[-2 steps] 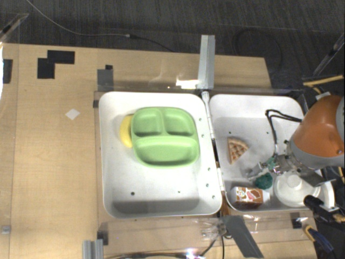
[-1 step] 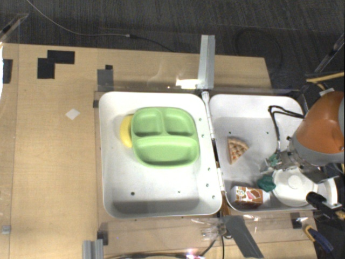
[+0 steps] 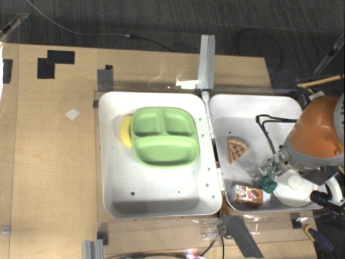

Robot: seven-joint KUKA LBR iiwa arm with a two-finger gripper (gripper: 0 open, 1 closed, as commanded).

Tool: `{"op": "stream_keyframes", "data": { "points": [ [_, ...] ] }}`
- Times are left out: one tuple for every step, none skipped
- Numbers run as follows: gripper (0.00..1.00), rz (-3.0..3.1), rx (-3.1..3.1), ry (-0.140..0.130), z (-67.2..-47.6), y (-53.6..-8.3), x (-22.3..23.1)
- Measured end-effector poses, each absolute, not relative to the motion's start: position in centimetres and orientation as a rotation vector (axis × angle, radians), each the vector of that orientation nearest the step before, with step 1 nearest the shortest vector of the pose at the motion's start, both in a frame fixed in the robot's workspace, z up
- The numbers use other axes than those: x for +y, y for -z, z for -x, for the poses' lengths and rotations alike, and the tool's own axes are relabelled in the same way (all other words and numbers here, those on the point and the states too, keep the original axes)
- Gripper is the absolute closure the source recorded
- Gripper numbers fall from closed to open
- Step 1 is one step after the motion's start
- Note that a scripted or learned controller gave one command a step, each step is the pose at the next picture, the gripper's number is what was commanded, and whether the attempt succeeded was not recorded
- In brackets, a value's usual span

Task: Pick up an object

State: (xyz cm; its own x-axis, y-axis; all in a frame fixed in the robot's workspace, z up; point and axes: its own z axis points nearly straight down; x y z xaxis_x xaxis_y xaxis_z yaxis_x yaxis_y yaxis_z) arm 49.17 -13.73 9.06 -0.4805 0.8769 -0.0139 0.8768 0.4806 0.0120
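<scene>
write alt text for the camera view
A grey arm with an orange band reaches into the right bin beside a waffle piece and a snack pack. In the left bin, a green tray covers a banana.

Arm (image 3: 318,131) enters from right edge, orange band above the wrist sitting over right bin's right side. Wrist angles down and left toward bin's front edge. Gripper (image 3: 268,172) low near front-right part of the bin floor, fingertips small and blurred.
</scene>
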Motion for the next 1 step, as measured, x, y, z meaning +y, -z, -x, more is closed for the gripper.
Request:
{"op": "stream_keyframes", "data": {
  "points": [
    [1.00, -1.965, 2.446, -0.005, -54.43, -18.56, -7.37]
  ]
}}
